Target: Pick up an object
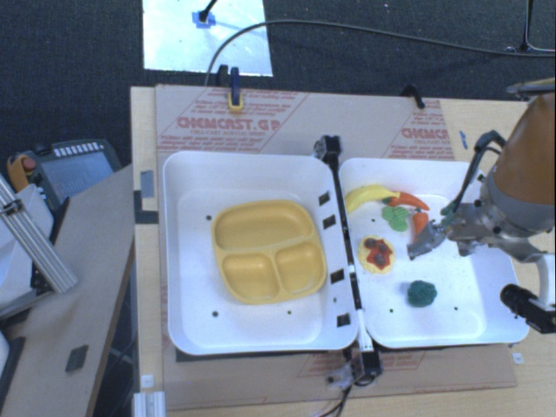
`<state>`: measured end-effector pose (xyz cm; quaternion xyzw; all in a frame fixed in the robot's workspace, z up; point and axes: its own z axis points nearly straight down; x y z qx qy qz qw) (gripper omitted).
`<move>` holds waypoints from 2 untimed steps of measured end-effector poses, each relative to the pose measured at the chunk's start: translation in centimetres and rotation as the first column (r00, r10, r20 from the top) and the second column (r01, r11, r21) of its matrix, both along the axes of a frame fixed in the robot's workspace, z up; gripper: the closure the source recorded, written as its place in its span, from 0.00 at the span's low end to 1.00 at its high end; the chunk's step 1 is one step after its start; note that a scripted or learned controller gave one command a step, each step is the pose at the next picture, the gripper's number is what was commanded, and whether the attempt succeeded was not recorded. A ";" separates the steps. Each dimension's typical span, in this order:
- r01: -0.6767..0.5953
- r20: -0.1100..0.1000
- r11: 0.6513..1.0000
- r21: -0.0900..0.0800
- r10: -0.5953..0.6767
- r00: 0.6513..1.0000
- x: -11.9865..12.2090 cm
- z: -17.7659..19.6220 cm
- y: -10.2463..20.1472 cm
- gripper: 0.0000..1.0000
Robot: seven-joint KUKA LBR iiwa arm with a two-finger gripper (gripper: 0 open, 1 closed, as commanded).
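— Toy food (395, 218) sits in the right bin (460, 324), all of it in the left half: a banana (365, 197) close to the far-left corner, a carrot (407, 201) and a green leafy piece (396, 219) just beside it, a small round pizza (377, 254) near the middle divider, and a dark green broccoli (422, 293) further toward the near edge.

— Where is the hand?

— The hand (426, 241) hangs over the right bin, its tip between the orange-and-green cluster and the pizza, with the arm (530, 163) coming in from the right. I cannot tell how far its fingers are parted, and nothing is clearly caught between them.

— How much open room is there?

— The right bin's near-right floor is bare white, and the broccoli stands well apart from the other pieces. The banana lies close to the far wall. The left bin (187, 259) holds a yellow divided tray (265, 250) near its centre, with white floor all around it. Both bins rest on a cardboard sheet (287, 115) on the desk.
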<state>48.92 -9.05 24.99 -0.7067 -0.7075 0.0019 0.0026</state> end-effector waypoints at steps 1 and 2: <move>-0.002 0.009 1.000 -0.001 0.002 1.000 0.2 0.4 0.0 0.00; -0.001 0.002 1.000 0.000 0.001 1.000 0.7 -5.0 1.0 0.00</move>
